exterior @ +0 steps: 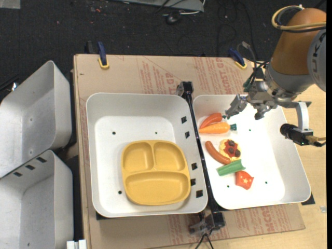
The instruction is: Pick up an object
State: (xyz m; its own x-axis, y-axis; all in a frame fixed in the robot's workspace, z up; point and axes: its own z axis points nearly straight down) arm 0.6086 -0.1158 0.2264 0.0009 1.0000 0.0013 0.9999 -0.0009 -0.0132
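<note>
In the right bin (275, 160) lie several toy foods: an orange carrot (213, 129) with a red pepper (210, 120) against it, a brown sausage (217, 153), a small pizza slice (230, 148), a green piece (230, 168) and a red piece (244, 180). My gripper (247, 111) hangs over the bin's far part, just right of the carrot's tip. Its fingers (232, 109) are spread open and hold nothing.
The left bin (104, 139) holds a yellow divided plate (155, 173). A black divider runs between the two bins. The grey arm with its orange band (298, 35) comes in from the upper right. Two more white bins (31, 134) stand off the bench at left.
</note>
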